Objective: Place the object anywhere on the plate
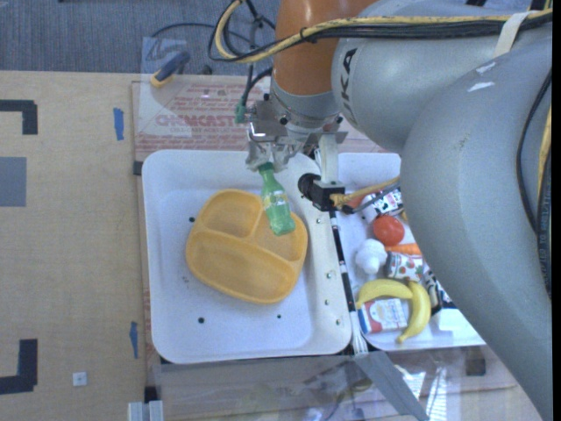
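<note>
A yellow divided plate [241,257] lies in the left white bin [171,261]. A small green bottle [277,209] hangs tilted over the plate's upper right rim, its neck up between the fingers of my gripper [266,163]. The gripper is shut on the bottle's top, directly above the plate's far edge. I cannot tell whether the bottle's lower end touches the plate.
The right bin [386,336] holds a banana [408,298], a red tomato [389,230], a white ball [371,254], a red-labelled packet [383,316] and other items. The big grey arm covers the right side. Cardboard [61,235] lies left of the bins.
</note>
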Tool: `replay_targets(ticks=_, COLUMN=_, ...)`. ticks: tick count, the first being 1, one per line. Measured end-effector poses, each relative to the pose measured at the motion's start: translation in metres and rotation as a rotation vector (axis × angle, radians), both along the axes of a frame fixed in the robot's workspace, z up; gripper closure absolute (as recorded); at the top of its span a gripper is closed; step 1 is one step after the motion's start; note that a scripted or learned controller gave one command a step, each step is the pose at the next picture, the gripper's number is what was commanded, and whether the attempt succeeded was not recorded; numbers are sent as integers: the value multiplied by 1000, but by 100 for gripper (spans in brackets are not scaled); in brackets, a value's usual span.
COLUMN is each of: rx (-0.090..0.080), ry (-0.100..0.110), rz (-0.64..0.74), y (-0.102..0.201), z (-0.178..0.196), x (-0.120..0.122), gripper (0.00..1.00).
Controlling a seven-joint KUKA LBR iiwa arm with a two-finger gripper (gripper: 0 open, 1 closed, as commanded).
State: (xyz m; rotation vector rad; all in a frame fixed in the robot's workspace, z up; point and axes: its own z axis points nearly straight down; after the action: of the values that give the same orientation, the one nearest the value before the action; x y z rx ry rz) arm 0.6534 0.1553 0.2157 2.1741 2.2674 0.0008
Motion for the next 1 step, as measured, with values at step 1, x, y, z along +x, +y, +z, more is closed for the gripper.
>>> replay_targets(ticks=1, rx=-1, ry=0, rz=0, y=0, z=0, x=0, gripper=0)
